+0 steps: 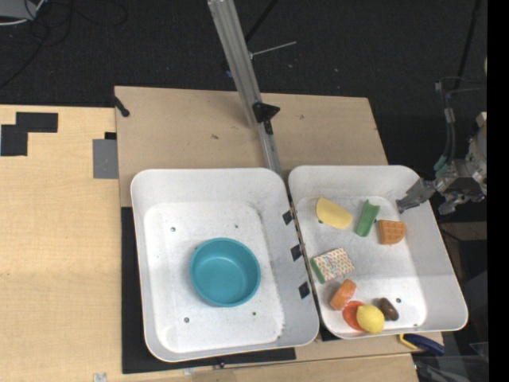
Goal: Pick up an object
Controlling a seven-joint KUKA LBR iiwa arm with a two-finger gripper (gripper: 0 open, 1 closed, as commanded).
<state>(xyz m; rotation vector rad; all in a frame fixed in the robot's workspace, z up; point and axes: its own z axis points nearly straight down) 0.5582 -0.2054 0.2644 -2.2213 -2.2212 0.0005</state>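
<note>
The right bin holds several small items: a yellow wedge, a green cylinder, an orange waffle-like piece, a patterned block, an orange piece, a yellow lemon and a dark brown piece. My gripper hovers over the right bin's far right rim, just right of the waffle piece. Its fingers stand open with nothing between them.
A teal bowl sits in the left bin. A slanted metal rail rises behind the bins, ending near their shared wall. Black clips line that shared wall. Cables and dark floor lie to the right of the bench.
</note>
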